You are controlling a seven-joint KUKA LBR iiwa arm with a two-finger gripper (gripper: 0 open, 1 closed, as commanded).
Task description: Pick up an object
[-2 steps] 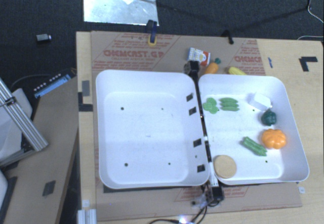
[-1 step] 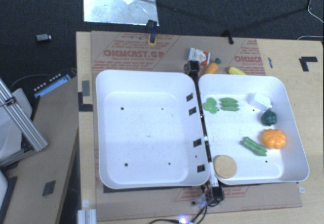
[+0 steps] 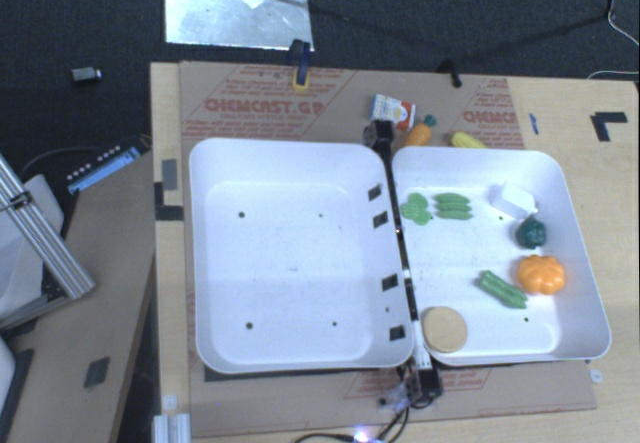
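Camera view: right white bin [image 3: 575,261] holds orange plastic pumpkin [image 3: 541,273] touching dark green ball [image 3: 531,232]; a grasp could knock both aside. Gripper state: cannot tell

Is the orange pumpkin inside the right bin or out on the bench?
Inside. The orange pumpkin sits on the floor of the right bin, near its right wall, just below the dark green ball.

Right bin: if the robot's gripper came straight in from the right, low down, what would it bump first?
Probably the rim of the right bin, then the orange pumpkin just inside; that depends on its height and line.
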